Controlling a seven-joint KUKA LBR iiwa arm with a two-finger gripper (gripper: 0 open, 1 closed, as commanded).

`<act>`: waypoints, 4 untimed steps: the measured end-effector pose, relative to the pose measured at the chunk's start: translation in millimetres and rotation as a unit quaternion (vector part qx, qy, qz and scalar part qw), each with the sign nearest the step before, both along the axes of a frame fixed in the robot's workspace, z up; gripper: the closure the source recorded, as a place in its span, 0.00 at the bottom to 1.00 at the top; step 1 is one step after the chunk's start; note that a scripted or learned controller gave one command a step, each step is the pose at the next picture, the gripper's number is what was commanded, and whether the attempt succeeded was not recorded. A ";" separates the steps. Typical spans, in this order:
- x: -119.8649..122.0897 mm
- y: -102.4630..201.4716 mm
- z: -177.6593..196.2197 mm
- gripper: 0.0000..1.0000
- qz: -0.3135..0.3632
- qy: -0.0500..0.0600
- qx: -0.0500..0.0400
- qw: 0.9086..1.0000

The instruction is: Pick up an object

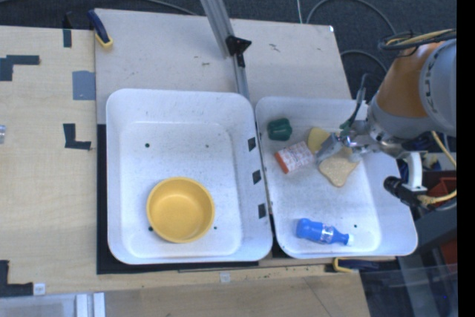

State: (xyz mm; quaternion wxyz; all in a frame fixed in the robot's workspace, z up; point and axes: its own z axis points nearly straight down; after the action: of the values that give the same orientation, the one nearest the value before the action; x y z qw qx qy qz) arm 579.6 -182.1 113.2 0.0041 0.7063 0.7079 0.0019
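Item one: the grey arm with the orange band (404,82) is reaching in from the right, and its hand (343,143) is hanging low over the middle of the right-hand shallow white bin (386,234). Whether the hand is spread or pressed together, I cannot tell from here; the metal parts are blurring into one another.

Item two, the likeliest target: a flat, tan, bread-like piece (338,170) is lying just on the near side of the hand, almost under it, touching or very close to the tip. It has no strong long axis; it is roughly rounded. Nothing is showing as gripped.

Item three: a small yellow lump (318,137) is sitting just left of the hand, partly behind it.

Item four: a red-and-white packet (295,157) is lying further left, its long axis slanting from near-left to far-right.

Item five: a dark green rounded object (279,129) is sitting on the far-left part of the same bin, well apart from the hand.

Item six: a blue bottle with a white end (320,231) is lying on its side toward the near edge, long axis running left to right.

Item seven: a yellow plastic bowl (180,208) is standing upright in the left bin (126,115), near side.

Judgement: a short drop toward the near side would be putting the hand on the tan piece.
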 end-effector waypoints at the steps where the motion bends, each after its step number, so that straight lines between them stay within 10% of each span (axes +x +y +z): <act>1: -1.6 0.7 6.3 1.00 0.000 0.003 0.001 1.000; 3: -4.7 -3.5 90.1 1.00 0.000 0.004 0.001 1.000; 4: -4.1 49.3 104.3 1.00 0.002 0.004 0.002 1.000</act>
State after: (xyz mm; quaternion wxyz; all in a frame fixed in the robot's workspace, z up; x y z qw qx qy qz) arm 575.6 -132.9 217.5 -0.0006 0.7047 0.7095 0.0007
